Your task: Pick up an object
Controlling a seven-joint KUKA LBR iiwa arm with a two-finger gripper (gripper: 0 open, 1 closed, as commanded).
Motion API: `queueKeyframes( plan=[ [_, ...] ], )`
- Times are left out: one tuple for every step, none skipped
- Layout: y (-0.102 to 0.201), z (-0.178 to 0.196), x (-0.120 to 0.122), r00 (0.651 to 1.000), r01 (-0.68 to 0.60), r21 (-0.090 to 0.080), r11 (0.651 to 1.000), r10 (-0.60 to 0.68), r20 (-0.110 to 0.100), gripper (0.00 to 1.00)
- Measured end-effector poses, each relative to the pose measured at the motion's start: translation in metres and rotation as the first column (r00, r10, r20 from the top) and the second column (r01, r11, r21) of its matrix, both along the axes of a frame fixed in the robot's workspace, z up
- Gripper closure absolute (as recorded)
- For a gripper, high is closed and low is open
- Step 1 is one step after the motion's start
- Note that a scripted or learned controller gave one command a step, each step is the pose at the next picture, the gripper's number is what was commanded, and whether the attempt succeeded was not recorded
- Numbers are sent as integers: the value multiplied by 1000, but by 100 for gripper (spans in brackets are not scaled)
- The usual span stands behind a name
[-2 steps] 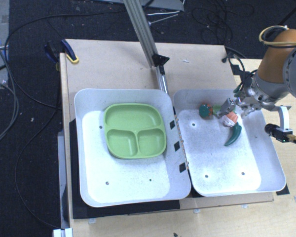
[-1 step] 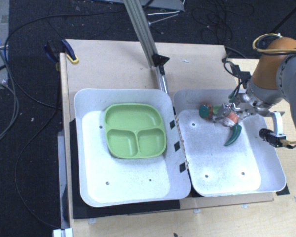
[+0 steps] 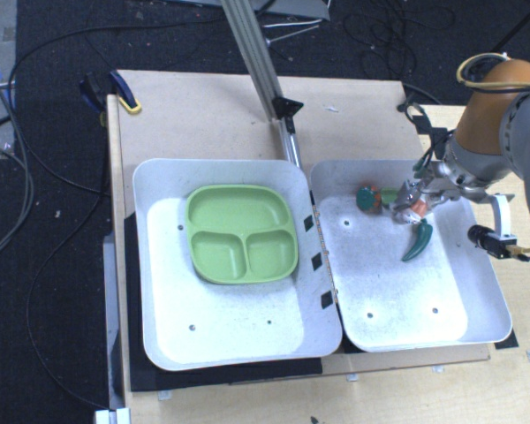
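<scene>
We see the hand (image 3: 412,203) low in the right bin (image 3: 424,325), beside a green pepper toy (image 3: 418,240); grip unclear, can't tell. Nothing lifted yet, pick's not done.

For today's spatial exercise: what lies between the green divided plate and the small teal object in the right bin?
In the camera view, between the green plate and the teal object lie the bins' adjoining rims, then bare white floor.

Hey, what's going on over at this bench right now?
A grey robot arm reaches into the right bin, its gripper down among a few small objects near the bin's back edge: a teal and orange toy and a dark green pepper-shaped piece. Whether it grips anything is unclear. The left bin holds a green divided plate.
</scene>
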State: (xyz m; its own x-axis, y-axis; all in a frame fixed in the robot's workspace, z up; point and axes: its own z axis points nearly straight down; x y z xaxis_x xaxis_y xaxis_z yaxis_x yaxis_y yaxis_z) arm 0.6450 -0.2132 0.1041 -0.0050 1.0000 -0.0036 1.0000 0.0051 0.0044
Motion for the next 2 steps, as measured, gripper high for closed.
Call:
queueKeyframes(
  plan=[
    [10,52,1,1000,2,2,1000,-2,2,100],
    [6,98,-3,1000,5,1,1000,-5,3,100]
  ],
)
